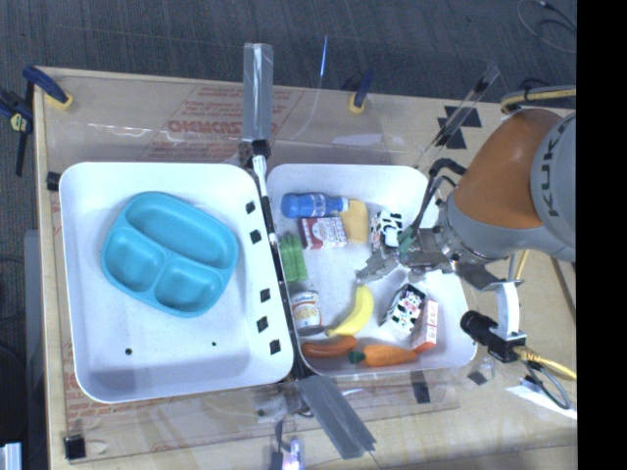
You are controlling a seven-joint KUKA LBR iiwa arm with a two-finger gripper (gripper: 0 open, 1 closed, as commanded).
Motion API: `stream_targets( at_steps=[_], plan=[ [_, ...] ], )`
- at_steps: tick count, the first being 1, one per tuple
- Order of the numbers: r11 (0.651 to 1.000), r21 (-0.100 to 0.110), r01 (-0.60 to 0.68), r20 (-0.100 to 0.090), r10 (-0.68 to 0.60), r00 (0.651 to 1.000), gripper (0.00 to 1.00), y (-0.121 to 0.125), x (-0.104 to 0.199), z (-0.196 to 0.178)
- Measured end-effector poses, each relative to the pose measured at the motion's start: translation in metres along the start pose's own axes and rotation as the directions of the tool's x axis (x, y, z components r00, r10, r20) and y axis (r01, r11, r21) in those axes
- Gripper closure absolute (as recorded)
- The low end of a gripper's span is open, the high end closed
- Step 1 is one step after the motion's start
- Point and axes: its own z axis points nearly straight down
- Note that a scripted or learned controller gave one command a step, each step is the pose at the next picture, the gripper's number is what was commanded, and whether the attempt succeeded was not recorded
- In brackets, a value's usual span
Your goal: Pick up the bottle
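The bottle (313, 205) is blue with a white cap end and lies on its side at the back of the right bin (338, 176). My gripper (374, 267) hangs over the middle of that bin, to the right of and nearer than the bottle, just above the banana (355, 313). Its two metal fingers (378, 256) stand spread apart and open, with nothing between them. A clear gap separates the gripper from the bottle.
Crowding the right bin are a red-and-white packet (323, 231), a yellow block (356, 220), a green item (292, 258), a can (306, 311), a carrot (377, 354) and cow-patterned cartons (407, 308). A blue divided plate (171, 253) lies in the left bin (98, 360).
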Motion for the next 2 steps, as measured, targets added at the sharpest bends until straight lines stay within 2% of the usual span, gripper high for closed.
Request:
stream_targets(
  at_steps=[1, 2],
  plan=[
    [1.000, 0.000, 0.005, 0.002, -0.005, 1.000, 0.00, 0.069, 0.051, 0.034],
    [0.988, -0.015, -0.153, 0.013, 0.154, 0.988, 0.00, 0.126, 0.076, 0.110]
  ],
)
